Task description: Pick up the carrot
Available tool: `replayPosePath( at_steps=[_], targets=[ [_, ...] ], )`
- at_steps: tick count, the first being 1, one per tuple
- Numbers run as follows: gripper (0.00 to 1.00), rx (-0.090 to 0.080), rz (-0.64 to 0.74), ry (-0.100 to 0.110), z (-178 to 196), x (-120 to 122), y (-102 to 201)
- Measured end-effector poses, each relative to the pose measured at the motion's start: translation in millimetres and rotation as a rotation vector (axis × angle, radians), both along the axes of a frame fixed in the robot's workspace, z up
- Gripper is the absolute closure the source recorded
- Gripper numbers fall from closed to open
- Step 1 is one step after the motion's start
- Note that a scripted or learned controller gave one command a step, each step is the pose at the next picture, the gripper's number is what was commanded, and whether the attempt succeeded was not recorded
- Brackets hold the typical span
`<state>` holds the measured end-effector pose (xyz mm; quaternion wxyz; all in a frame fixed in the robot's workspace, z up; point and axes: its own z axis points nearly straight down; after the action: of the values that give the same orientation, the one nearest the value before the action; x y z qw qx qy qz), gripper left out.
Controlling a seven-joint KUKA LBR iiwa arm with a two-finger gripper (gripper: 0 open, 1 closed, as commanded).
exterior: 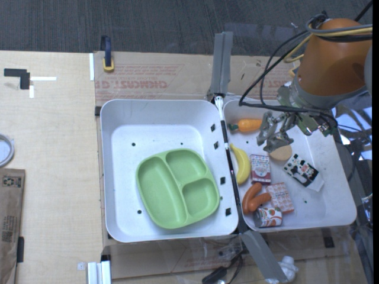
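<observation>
Wooden bench (pixel 47 111) | white bins (pixel 112 158) | dark carpet (pixel 148 10) | end effector (pixel 275 136) open beside carrot (pixel 247 125)

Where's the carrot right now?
The carrot lies at the far left corner of the right bin, just left of the gripper and above the banana.

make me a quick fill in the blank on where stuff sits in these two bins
The green tray lies in the ____ bin.
The carrot lies in the right bin, at its ____ edge.
The banana lies along that bin's ____ wall.
The end effector hangs just ____ of the carrot.

Missing words: left; far; left; right
</observation>
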<state>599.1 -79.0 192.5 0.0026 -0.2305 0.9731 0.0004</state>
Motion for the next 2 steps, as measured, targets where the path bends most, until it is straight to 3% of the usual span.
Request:
replayPosePath(
  at_steps=[1,2],
  targets=[
    [1.0,0.001,0.036,-0.001,-97.6,53.9,-21.6],
    [1.0,-0.001,0.362,-0.002,0.4,37.0,11.5]
  ],
)
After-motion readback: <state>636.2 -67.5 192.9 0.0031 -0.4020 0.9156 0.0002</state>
